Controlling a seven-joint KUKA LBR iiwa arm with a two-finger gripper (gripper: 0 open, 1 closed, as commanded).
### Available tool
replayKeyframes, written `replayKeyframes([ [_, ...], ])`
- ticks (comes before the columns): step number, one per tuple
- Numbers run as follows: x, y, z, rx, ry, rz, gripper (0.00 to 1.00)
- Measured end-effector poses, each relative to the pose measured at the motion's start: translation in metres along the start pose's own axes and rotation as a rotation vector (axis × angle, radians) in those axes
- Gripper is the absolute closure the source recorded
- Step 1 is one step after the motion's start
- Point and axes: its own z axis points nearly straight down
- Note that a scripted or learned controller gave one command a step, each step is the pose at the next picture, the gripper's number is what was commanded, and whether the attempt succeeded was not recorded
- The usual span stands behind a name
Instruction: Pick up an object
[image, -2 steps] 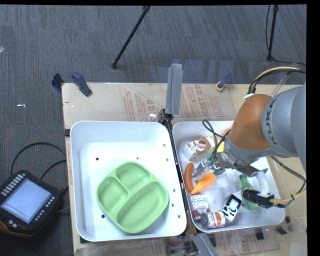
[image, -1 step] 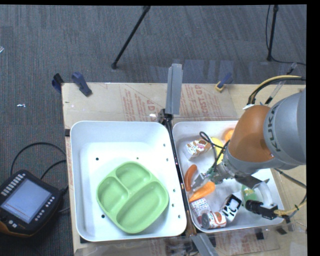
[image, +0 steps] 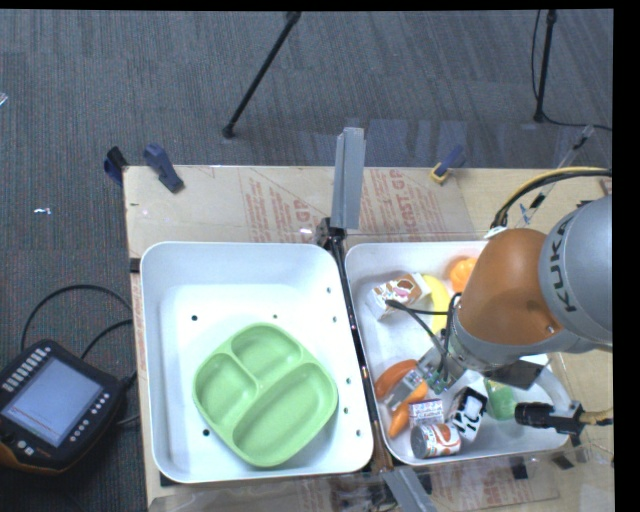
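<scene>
The right bin (image: 365, 330) holds several small items. A white and brown carton (image: 398, 292) lies at its back left, next to a yellow banana-like piece (image: 437, 291) and an orange fruit (image: 461, 271). Two orange carrot-like pieces (image: 396, 381) lie near the front left, and a small can (image: 435, 439) rests on its side at the front wall. A black and white pack (image: 466, 413) and a green item (image: 501, 401) lie to the can's right. My gripper (image: 432, 373) reaches down just right of the orange pieces, and the orange-banded wrist (image: 510, 295) hides much of it.
The left bin (image: 165, 290) holds a green divided plate (image: 265, 394). A grey post (image: 348, 180) stands behind the seam between the bins. Cables run along the back right. A teach pendant (image: 55, 400) lies on the floor at the left.
</scene>
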Motion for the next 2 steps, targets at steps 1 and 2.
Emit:
replayKeyframes([
  [1, -0.0823, -0.052, 0.0007, -0.002, 0.0, 0.369, 0.0],
  [2, -0.0821, -0.0537, -0.0042, 0.003, 0.006, 0.376, 1.0],
])
